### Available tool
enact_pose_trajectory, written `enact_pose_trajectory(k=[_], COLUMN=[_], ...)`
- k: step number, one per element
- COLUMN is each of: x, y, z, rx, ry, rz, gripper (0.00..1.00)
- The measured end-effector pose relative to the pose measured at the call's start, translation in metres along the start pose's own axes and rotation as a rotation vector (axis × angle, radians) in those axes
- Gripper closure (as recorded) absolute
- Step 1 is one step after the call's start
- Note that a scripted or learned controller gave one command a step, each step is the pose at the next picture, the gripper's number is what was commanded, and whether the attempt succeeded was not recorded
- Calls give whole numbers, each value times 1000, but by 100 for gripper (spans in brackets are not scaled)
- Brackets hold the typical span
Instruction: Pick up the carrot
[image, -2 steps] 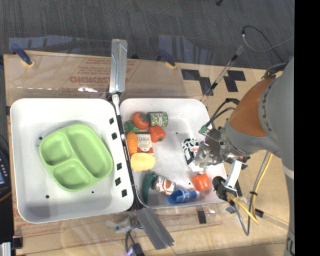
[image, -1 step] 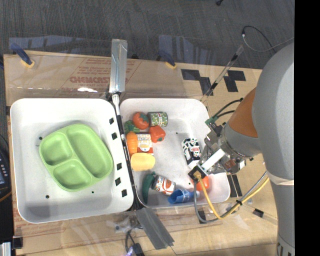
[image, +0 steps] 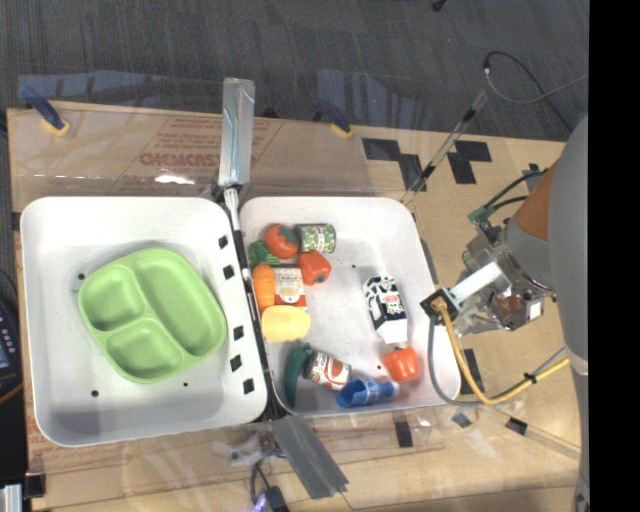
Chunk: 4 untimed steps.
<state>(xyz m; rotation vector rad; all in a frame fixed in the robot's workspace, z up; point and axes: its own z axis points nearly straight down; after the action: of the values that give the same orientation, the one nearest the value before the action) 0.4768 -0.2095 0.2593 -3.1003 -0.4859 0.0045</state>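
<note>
Gripper (image: 497, 308) hanging just outside the right white bin's (image: 345, 215) outer rim, grip state: you can't tell from up here | orange plastic carrot (image: 263, 286) well away from it, across the bin against the far wall | black-and-white cow-print carton (image: 385, 300) lies between them, nearer the gripper

The carrot (image: 263, 285), by the left wall of the right bin (image: 420, 240), meets a yellow fruit (image: 285, 322); whether its end runs beneath cannot be told. Print on the carton (image: 291, 291) beside it is too small to read. A dark green thing (image: 296, 366) lies half under a can (image: 326, 371). The arm (image: 572, 250) is cut off at right.
</note>
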Motion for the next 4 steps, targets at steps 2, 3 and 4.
enact_pose_trajectory(k=[2, 3, 4], x=[41, 10, 39], y=[1, 5, 13], z=[167, 107, -11], rx=[1, 1, -1], ry=[1, 1, 1], rz=[-5, 104, -194], gripper=[100, 100, 100])
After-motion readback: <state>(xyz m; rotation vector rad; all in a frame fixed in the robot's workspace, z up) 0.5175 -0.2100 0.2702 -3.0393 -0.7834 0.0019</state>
